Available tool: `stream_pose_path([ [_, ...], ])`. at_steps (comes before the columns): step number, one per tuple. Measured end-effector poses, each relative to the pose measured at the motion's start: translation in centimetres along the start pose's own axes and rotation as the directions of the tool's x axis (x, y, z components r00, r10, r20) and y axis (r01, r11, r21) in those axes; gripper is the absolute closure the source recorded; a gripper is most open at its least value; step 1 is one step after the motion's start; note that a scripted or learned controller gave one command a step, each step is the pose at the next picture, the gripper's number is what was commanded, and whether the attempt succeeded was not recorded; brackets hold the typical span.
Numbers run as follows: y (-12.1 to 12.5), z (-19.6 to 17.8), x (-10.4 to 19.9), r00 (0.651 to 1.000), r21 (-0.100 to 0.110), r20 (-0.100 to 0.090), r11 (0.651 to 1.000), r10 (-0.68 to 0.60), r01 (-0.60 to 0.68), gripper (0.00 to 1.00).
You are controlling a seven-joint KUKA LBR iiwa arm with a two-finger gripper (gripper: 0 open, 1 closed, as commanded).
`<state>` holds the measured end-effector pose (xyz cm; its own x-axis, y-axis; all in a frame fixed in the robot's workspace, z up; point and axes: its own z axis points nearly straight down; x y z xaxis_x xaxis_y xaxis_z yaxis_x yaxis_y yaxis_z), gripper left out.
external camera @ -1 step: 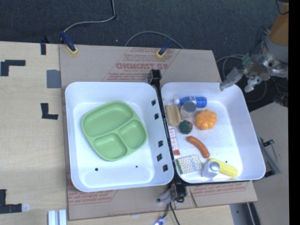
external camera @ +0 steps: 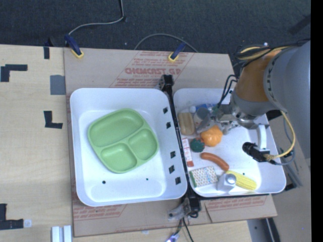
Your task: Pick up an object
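Left bin (external camera: 81, 135) holds a green divided plate (external camera: 122, 139), set toward its middle with bare white floor along the near edge. Right bin (external camera: 275, 183) is crowded along its left wall: tan block (external camera: 185, 123), orange fruit (external camera: 211, 136), small dark green piece (external camera: 196, 146), sausage (external camera: 214, 160), patterned packet (external camera: 203, 176), corn cob (external camera: 242, 180) at the near edge. Gripper (external camera: 218, 119) sits low over the far-left part, just above the orange fruit; finger spread cannot be told, nothing seen held. Right half of that bin's floor lies bare.

grey arm (external camera: 295, 79), orange band (external camera: 252, 79), yellow cable (external camera: 285, 153)
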<state>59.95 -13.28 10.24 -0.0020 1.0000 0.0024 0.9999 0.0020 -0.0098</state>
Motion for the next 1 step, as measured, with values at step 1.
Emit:
stream_pose_path([
  [1, -0.81, 1.81, 2.71, 1.0, -0.012, 0.007, 1.0, 0.002, -0.001, 0.0],
])
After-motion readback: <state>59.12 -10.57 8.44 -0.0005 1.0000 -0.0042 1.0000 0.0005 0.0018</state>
